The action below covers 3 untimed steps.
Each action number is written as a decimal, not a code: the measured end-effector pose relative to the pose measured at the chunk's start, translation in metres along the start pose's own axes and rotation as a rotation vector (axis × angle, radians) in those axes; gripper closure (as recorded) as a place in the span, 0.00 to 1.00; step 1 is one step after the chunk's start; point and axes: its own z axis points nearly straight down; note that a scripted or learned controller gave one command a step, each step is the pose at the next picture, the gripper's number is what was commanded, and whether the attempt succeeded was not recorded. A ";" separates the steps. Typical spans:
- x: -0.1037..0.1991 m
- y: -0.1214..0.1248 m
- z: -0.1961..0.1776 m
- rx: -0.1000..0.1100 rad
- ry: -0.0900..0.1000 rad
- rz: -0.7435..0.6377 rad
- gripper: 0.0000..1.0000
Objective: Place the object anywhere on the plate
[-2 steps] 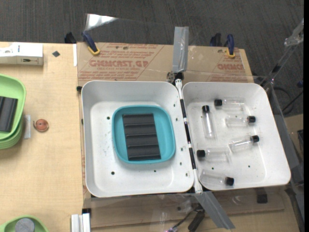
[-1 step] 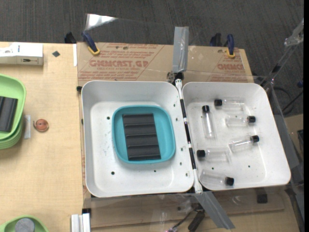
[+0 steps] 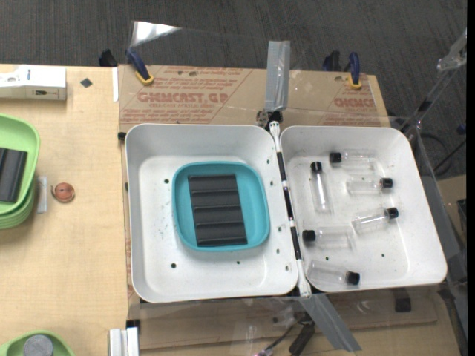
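A teal square plate (image 3: 182, 199) lies in the left white bin (image 3: 148, 221), with a black ridged insert (image 3: 217, 209) on its middle. Several clear vials with black caps lie scattered in the right white bin (image 3: 415, 199): one upright-looking vial (image 3: 319, 186) near the bin's left, one (image 3: 372, 219) at the centre right, one (image 3: 367, 186) above it, one (image 3: 326, 236) low at the left and one (image 3: 338, 275) near the front edge.
A cardboard sheet (image 3: 223, 95) held by clamps lies behind the bins. On the wooden bench to the left stand a green tray (image 3: 26, 150), a small orange disc (image 3: 64, 192) and a white box (image 3: 33, 84).
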 end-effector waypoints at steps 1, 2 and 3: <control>0.000 0.000 0.000 0.000 0.000 0.000 0.00; 0.000 0.000 0.000 0.000 0.000 0.000 0.00; 0.000 0.000 0.000 0.000 0.000 0.000 0.00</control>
